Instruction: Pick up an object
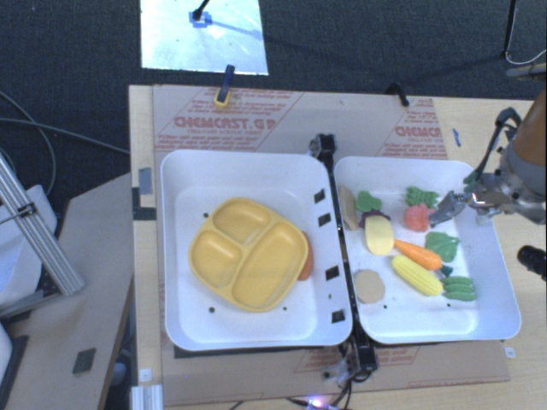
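Note:
The right bin [496, 310] holds several toy foods. Among them are a red strawberry with a green top [416, 216], an orange carrot [417, 254], a yellow corn cob [416, 275] and a pale yellow piece with a purple cap [379, 233]. There are also green pea pods [459, 289], a green leaf [442, 246], a small green sprig [369, 202] and a tan round disc [369, 286]. My gripper [455, 203] hangs over the bin's right side, just right of the strawberry. Nothing is visibly held in it.
The left bin [184, 314] holds a yellow divided plate [248, 253], with an orange piece [306, 268] peeking out at its right edge. A black divider with clips [336, 229] runs between the bins. A tan strip [346, 207] lies along the right bin's left wall.

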`<state>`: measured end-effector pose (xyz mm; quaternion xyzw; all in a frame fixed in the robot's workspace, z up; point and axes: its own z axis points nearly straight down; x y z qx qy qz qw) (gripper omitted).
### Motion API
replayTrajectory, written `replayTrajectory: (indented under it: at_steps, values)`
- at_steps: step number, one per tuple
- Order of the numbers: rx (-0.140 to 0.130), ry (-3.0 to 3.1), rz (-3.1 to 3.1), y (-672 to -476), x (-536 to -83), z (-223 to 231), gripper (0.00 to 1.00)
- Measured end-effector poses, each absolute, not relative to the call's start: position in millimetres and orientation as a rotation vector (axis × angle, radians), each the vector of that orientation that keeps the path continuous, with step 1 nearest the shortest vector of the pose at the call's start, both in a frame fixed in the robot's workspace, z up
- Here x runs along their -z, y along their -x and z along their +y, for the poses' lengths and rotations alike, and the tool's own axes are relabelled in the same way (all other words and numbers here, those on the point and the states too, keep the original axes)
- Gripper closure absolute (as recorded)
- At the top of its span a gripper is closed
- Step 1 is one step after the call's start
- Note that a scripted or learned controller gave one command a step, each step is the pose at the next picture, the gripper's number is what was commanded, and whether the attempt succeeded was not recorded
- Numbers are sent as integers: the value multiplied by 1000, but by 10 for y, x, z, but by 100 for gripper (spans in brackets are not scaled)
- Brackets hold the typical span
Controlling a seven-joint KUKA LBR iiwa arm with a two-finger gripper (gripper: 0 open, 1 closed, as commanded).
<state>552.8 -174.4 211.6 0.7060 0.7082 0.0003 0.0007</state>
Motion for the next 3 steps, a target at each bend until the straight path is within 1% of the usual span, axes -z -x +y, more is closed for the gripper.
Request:
replayTrajectory:
  at_steps: [1,2,3]
  values:
    - [6,-2229,2228,-4823,-1263,-1568,0]
    - [-6,-2210,2222,-5614,-841,-1721,0]
    - [-6,-2213,2222,-5592,-961,-1719,100]
